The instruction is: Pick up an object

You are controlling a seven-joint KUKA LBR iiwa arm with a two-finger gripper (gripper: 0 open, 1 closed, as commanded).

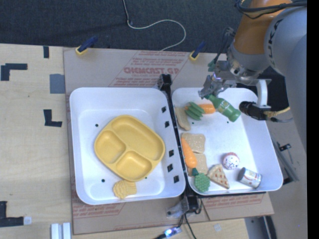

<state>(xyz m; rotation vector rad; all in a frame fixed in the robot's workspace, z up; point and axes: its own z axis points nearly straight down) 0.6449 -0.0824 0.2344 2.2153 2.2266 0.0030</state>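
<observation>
My gripper (211,90) hangs over the back of the right bin (259,148), shut on the near end of a green bottle (225,108) that slants down to the right. Just left of the bottle lie a small carrot (206,108) and a green leafy toy (194,110). Further forward in this bin are a long carrot (189,153), bread slices (197,143), a pizza wedge (218,176), a white and red ball (230,160), a small can (248,177) and a green knobbly piece (202,182).
The left bin (84,183) holds a yellow divided plate (129,146) and a yellow waffle piece (124,188) at its front. A black divider (171,128) separates the bins. The arm's black side fitting (253,109) reaches over the right bin's rim.
</observation>
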